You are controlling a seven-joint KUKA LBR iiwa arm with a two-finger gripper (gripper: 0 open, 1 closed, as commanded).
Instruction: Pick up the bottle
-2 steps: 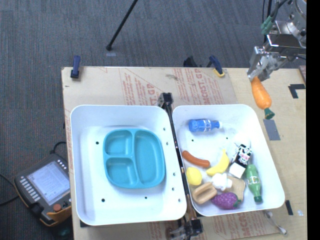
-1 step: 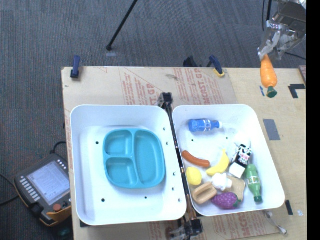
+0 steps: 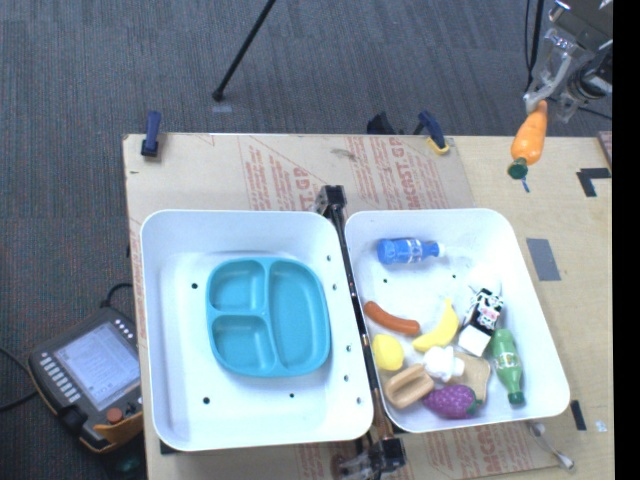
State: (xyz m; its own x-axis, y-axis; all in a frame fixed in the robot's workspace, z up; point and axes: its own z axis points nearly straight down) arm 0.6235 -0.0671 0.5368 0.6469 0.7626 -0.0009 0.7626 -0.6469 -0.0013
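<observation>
Down at the bottom of the frame, closest to where I stand, the near rims of the two white bins meet at a black clamp [image 3: 372, 456]. The left bin [image 3: 165, 368] holds a teal divided plate [image 3: 268, 315] lying flat in its middle. The right bin [image 3: 535, 318] is the crowded one: a heap of toy food fills its lower half, with a hot dog [image 3: 392, 318], a banana [image 3: 440, 328], a lemon [image 3: 387, 351], a bunch of purple grapes [image 3: 450, 400] and a small cow-patterned carton [image 3: 485, 311].

Two things there could pass for the bottle. A blue bottle [image 3: 408, 251] lies on its side alone in the upper part of the right bin, well apart from the heap. A green bottle [image 3: 507, 364] lies against the bin's right wall, touching the pile.

The gripper [image 3: 545, 93] is up in the upper right corner of the frame, outside both bins, and a toy carrot [image 3: 529, 138] hangs from it, its top pinched between the fingers and its green tip pointing down over the bench [image 3: 480, 168].

So by my reckoning the pick hasn't begun: the hand is busy with the wrong thing and far from either bottle. Next it would need to let the carrot go, travel down and left over the right bin, and descend with fingers spread across the bottle's width. The blue one looks the easier target, having room around it.
</observation>
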